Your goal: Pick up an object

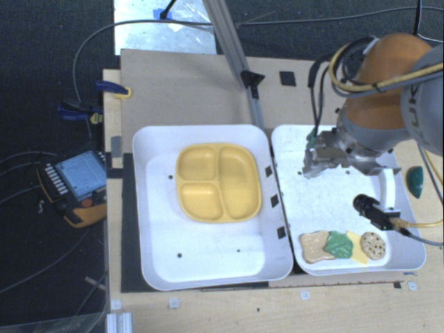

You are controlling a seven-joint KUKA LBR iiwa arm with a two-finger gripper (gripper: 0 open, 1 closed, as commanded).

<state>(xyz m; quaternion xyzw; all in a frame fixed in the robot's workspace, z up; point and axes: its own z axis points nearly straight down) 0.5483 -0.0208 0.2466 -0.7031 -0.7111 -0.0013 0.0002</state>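
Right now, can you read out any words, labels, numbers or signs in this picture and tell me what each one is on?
No text can be read in this picture.
The handheld device with a blue screen left of the bench: whatever its screen and buttons show is too small and blurred to read.
The small black squares on the brown board: plain, no marks legible.
The yellow divided plate, both white bins and the food pieces: no lettering visible.

Grey arm (416, 109) with orange band (388, 68), yellow and black cables, metallic pincer (318, 164).
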